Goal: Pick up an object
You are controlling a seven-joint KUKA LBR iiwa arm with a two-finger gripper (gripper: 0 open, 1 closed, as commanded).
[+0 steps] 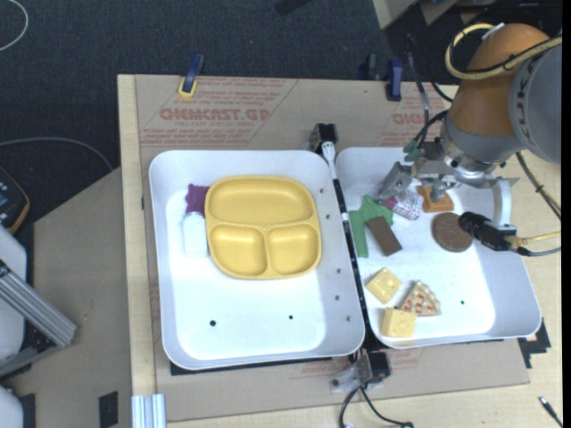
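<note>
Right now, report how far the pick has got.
Done: the arm has reached the right bin, with the gripper low over the far side, near a small clear-wrapped item. In hand: nothing visibly gripped. Left: grasp and lift. The green piece, brown bar, round brown disc and cheese cubes lie on the bin floor; the yellow tray sits in the left bin.
</note>
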